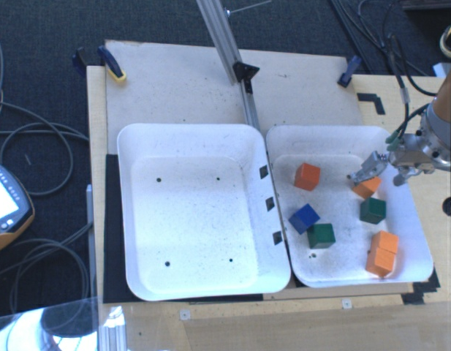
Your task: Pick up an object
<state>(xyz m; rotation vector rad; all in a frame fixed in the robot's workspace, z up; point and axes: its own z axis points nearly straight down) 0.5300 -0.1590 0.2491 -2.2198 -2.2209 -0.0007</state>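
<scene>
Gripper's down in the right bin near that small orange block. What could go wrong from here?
1. The gripper sits at the edge of the small orange block, not centred over it, so closing could nudge it aside.
2. The dark green block lies right beside it and could get bumped.
3. Both sit near the right bin's wall, leaving little room.

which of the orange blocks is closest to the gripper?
The small orange block right under the gripper, at the right bin's far-right side. The orange cube sits further left; the tall orange block lies nearer the front rim.
</scene>
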